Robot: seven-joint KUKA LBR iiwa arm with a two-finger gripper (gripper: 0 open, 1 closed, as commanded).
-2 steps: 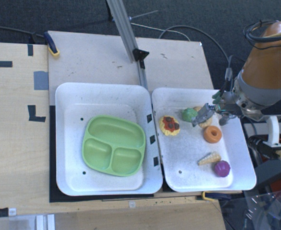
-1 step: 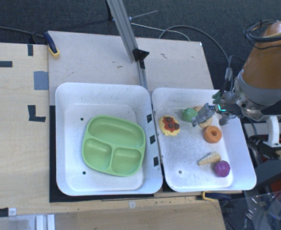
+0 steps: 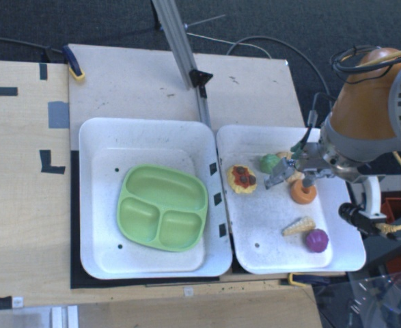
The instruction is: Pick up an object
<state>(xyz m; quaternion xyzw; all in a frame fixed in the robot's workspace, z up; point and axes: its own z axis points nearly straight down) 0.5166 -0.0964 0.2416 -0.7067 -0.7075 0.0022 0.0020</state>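
In the right white bin (image 3: 337, 251), a round orange toy fruit (image 3: 303, 193) is seen just beside the two-finger gripper (image 3: 287, 171), with a green toy (image 3: 270, 162) and a yellow-and-red pizza-like piece (image 3: 242, 179) near the bin's left wall. A tan cone (image 3: 298, 226) and purple ball (image 3: 316, 240) lie toward the near edge, open floor between. The left bin (image 3: 98, 251) bears a green divided plastic tray (image 3: 162, 208). Whether anything is held cannot be told.

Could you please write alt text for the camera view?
The gripper hangs low in the right bin among toy foods: a pizza slice, an orange and a purple ball. The left bin holds a green divided plate.
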